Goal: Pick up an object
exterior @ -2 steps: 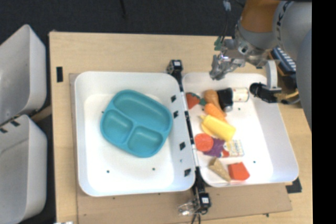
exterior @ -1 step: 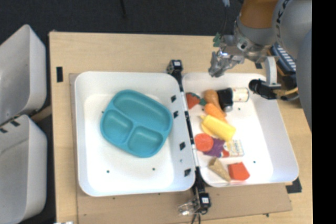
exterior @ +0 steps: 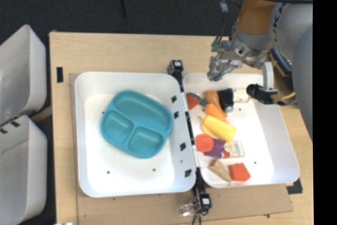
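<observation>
My gripper hangs over the far left corner of the right bin, with nothing visible in it. Just below it in that bin lie a tan piece, a black block and a red and green strawberry-like toy. Nearer the front are an orange carrot, a yellow piece, a red tomato, a purple item, a small printed packet, a tan wedge and a red block.
The left bin holds a teal divided plate. A ridge with black clips separates the two bins. The objects crowd the left half of the right bin; its right half is bare white floor.
</observation>
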`<state>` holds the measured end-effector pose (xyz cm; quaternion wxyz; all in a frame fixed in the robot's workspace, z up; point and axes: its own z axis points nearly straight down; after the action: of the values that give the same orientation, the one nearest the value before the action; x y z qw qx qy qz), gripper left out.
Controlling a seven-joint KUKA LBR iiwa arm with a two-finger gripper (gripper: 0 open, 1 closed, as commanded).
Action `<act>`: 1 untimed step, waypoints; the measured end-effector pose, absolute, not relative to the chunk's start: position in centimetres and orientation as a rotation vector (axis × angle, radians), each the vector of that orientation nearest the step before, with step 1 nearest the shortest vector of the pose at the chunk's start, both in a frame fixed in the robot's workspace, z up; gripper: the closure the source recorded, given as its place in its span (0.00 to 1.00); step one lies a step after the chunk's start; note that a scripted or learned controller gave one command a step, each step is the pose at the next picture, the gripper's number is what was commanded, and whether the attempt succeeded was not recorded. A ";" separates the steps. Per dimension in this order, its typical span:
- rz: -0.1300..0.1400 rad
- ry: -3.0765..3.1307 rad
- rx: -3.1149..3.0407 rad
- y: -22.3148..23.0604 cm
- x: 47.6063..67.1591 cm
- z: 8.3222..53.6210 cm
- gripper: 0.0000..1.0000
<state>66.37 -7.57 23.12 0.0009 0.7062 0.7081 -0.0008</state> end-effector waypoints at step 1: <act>0.003 2.225 2.214 -6.5 66.7 24.9 1.00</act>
<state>66.73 -6.50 24.92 0.0012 0.7053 0.7089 0.0008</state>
